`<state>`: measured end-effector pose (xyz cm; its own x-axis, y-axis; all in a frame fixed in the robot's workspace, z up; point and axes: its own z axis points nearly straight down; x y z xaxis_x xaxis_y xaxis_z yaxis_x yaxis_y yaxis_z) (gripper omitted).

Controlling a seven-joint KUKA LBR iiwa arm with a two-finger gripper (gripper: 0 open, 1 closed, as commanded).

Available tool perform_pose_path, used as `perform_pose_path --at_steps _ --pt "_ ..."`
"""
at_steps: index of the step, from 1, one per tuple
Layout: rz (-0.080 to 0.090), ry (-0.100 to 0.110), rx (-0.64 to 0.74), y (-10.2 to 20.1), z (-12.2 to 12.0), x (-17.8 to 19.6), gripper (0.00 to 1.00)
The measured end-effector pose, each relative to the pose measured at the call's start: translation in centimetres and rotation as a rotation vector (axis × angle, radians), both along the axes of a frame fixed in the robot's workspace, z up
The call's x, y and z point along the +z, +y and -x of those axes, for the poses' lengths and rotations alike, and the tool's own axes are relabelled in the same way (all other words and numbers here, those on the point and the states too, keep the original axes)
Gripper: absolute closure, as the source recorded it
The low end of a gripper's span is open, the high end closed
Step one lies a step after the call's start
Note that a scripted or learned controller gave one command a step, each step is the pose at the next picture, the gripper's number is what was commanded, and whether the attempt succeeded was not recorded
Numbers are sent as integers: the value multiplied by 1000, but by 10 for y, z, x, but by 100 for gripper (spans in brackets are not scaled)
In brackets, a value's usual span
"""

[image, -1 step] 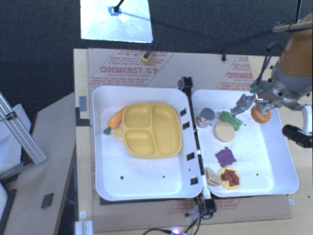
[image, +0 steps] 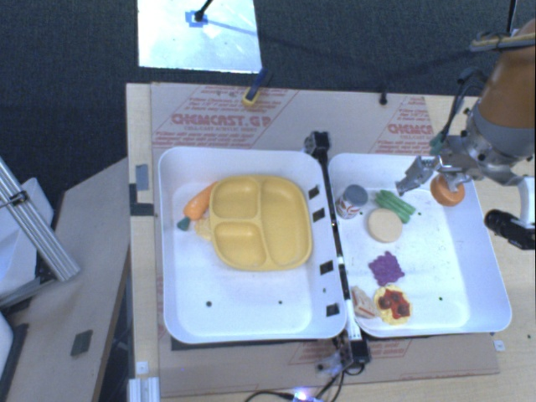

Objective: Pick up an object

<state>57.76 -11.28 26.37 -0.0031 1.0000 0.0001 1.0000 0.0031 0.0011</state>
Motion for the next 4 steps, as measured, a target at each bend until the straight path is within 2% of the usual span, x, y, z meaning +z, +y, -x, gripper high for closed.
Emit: perform_pose_path --at_steps 1,2,3,4 --pt "0 2 0 6 -7 -46 0" --pt "0 5 -3 -3 -2 -103 0" --pt "-1 3 -2 5 0 -147 0" --pt "6 -12 -3 2 -5 -175 0"
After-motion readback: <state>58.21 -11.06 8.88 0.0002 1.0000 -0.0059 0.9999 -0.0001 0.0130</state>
